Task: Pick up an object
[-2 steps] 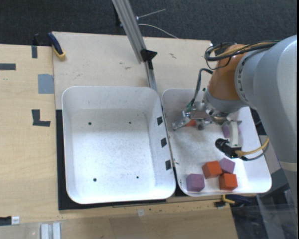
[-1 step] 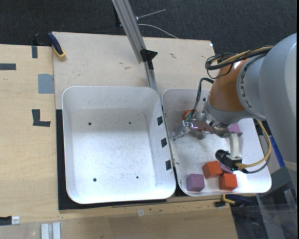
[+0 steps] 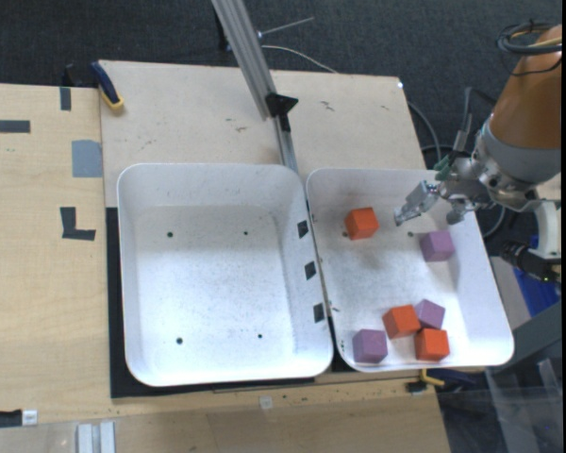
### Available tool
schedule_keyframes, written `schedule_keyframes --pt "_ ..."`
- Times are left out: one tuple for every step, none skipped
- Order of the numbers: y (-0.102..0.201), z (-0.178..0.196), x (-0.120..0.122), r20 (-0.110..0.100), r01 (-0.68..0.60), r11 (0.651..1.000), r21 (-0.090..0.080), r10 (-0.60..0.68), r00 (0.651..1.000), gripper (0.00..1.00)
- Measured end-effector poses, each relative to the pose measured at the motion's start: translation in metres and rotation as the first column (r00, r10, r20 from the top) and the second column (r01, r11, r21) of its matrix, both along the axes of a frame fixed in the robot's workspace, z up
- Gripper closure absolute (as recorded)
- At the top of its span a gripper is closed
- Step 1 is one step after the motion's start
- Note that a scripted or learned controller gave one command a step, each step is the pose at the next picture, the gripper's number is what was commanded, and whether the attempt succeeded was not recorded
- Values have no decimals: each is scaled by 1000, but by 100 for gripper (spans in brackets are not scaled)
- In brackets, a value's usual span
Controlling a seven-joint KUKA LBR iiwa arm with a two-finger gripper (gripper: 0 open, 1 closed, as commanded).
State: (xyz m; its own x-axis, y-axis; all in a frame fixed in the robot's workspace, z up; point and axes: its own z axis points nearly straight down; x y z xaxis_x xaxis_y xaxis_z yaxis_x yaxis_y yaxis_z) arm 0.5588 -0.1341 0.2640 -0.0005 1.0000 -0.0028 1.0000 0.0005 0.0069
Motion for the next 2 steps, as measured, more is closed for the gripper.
schedule_keyframes --pt "2 -174 78 -7 -2 1000 5 2 1000 0" --pt "-28 -171 60 -7 1 1000 1 -1 1000 0"
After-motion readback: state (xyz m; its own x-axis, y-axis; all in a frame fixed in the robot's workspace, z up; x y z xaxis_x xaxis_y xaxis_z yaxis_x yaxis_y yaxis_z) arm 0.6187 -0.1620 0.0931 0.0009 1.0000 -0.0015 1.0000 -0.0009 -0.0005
